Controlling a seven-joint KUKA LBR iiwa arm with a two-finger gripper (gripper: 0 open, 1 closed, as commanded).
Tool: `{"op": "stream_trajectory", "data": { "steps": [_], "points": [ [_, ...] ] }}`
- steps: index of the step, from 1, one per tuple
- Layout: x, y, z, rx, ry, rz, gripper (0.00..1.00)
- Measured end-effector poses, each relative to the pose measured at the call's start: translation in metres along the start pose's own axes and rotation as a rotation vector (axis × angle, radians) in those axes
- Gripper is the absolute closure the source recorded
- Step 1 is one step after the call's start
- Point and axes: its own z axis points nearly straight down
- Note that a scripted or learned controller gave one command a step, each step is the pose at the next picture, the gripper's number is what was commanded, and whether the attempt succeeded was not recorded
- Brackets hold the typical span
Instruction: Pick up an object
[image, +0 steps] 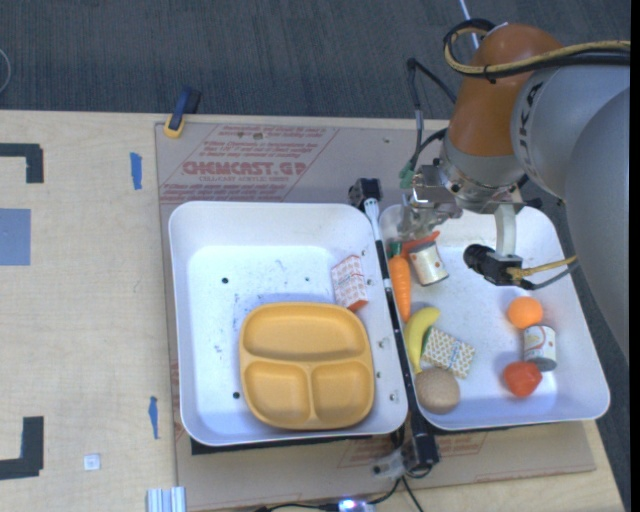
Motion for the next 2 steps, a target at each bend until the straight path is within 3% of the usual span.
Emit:
{"op": "stream_trajectory", "data": {
  "steps": [1,2],
  "points": [
    [-0.001,0.0,0.001,0.002,-0.001,0.0,0.0],
    [-0.078,0.018,0.077,0.002,-0.002,0.002,0.0]
  ]
}}
